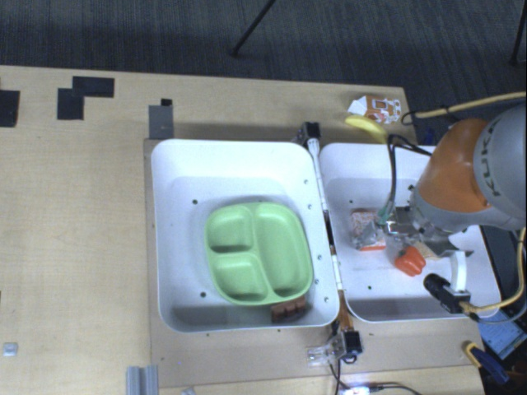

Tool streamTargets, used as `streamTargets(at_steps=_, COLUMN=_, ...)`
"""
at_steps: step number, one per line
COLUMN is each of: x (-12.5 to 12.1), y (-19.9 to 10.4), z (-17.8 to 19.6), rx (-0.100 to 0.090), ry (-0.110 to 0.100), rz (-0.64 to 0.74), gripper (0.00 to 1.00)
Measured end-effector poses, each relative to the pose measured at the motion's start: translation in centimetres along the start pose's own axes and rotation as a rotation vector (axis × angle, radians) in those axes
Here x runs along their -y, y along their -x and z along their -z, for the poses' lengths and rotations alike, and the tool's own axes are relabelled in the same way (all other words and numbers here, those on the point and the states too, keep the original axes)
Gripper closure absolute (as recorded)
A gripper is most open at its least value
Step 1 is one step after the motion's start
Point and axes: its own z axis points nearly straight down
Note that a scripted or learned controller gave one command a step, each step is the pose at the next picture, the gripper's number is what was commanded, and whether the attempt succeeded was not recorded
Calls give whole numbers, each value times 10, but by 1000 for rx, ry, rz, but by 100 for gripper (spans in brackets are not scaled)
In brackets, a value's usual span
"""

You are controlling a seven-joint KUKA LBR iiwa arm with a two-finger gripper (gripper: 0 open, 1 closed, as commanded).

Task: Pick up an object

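Observation:
In the right bin [362,167] a small grey-brown packet [362,227] with a red edge lies near the middle. Just to its right, low over the bin floor, is my gripper [385,225], right beside the packet. An orange object [409,261] lies below the gripper, partly under the wrist. The arm's grey and orange body covers the bin's right side.
The left bin [177,188] holds a green divided plate [258,251] with a brown object [288,309] poking out at its lower edge. A yellow piece [365,124] and a white-orange packet [380,107] lie on the bench behind the right bin.

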Motion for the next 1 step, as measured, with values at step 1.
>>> streamTargets(at_steps=1, x=-3, y=-1, z=12, rx=0, ry=6, rz=2, gripper=100)
